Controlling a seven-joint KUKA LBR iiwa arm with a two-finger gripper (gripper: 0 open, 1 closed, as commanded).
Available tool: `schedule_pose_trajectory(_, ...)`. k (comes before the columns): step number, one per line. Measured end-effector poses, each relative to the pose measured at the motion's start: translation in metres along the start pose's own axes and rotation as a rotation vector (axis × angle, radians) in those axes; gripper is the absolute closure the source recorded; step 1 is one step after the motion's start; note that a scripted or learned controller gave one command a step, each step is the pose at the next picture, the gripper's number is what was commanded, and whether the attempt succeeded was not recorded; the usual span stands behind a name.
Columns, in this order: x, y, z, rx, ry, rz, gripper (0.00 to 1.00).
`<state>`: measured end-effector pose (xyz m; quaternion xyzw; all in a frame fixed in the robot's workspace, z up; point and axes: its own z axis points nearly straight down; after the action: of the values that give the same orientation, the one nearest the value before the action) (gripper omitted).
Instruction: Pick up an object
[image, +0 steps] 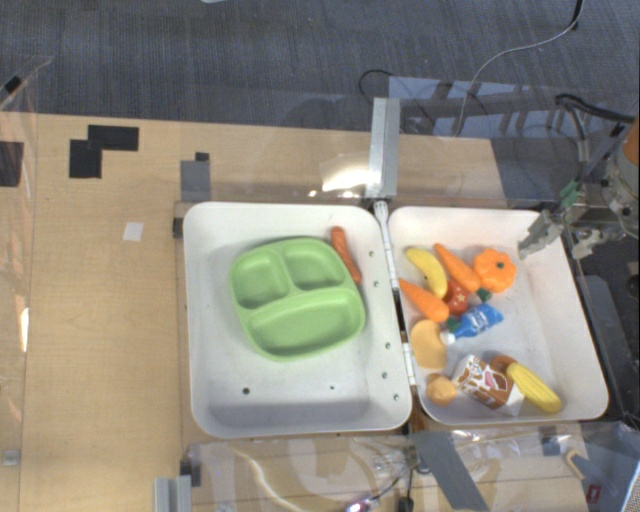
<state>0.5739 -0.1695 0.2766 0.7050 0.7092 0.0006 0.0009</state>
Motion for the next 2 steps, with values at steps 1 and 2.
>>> schedule_pose_trajectory(1, 0.044, 0.018, 0.08, 0.0, 0.0, -0.092, 0.0)
schedule_pose_trajectory(2, 0.051, 0.025, 0.178, -0.004, 0.0, -0.122, 0.0)
